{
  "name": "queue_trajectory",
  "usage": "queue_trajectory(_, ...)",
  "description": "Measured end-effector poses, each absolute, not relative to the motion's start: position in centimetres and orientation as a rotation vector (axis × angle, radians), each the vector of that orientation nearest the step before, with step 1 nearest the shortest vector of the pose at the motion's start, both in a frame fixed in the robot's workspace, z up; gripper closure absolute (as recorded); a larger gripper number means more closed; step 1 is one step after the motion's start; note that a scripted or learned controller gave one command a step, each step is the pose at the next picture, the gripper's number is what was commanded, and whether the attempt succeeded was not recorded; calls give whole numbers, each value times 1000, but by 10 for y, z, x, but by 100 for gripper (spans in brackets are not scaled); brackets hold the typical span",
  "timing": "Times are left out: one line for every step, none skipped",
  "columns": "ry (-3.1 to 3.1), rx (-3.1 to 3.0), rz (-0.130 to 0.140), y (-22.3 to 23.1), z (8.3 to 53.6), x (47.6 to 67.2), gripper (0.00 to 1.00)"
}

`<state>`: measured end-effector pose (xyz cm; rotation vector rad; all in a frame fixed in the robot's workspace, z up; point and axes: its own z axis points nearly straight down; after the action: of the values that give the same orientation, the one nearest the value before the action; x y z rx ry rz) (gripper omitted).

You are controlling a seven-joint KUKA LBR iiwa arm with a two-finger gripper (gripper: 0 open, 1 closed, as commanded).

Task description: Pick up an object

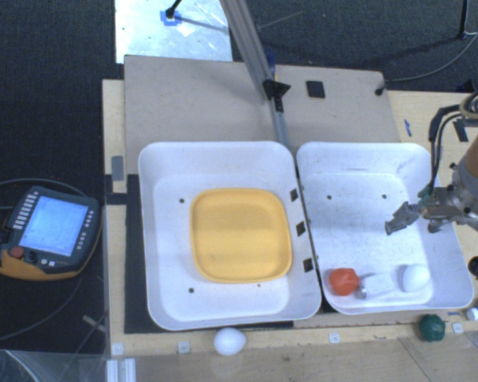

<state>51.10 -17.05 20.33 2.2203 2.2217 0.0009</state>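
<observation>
I've got the gripper [400, 220] hovering over the right bin [358, 173], approx mid-bin toward its right side; can't tell from this angle whether it's apart or together — too small and dark, so I won't guess; nothing visibly held. Candidates sit along the bin's front edge: a red object [342, 281] at the left, a small white piece [373, 286] just beside it, and a white egg-shaped object [414, 278] to the right; all near each other. Left bin [163, 213] holds a yellow plate [241, 235]; not my target, I'd say. My read: approach isn't done yet — gripper is well back from the items. To do it well I'd go for the egg-shaped one, nearest the gripper; centre over it before dropping, keep off the bin wall, descend straight, and check it's really held before lifting; round things slip.
</observation>
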Motion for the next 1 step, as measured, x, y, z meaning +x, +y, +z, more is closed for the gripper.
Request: queue_trajectory(2223, 2223, -2, -172, 157, 519, 0)
